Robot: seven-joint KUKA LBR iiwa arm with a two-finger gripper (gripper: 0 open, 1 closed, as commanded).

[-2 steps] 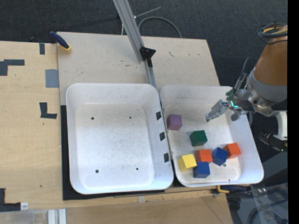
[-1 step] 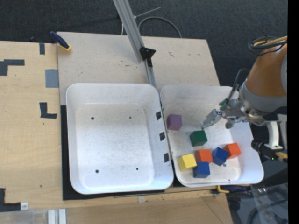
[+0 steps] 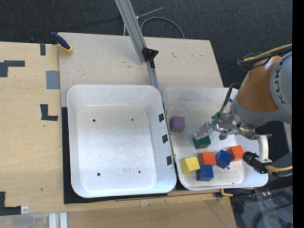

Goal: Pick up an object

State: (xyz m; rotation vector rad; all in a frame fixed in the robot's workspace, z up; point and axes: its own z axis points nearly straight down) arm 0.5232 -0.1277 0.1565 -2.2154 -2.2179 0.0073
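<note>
The gripper (image 3: 205,131) is lowered just above the green block (image 3: 203,141), but its grasp cannot be judged. No lift is evident. Below it lie orange, blue and yellow blocks; a purple block (image 3: 177,124) sits leftward.

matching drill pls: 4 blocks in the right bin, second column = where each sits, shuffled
Column 1:
1. purple block
2. yellow block
3. green block
4. orange block

Column 2:
A. right at the gripper, just under its tip
B. alone in the upper left part of the right bin, apart from the other blocks
C. leftmost of the cluster along the bin's near edge
D. right end of that cluster, next to a blue block

Pairs: 1-B, 2-C, 3-A, 4-D
</note>
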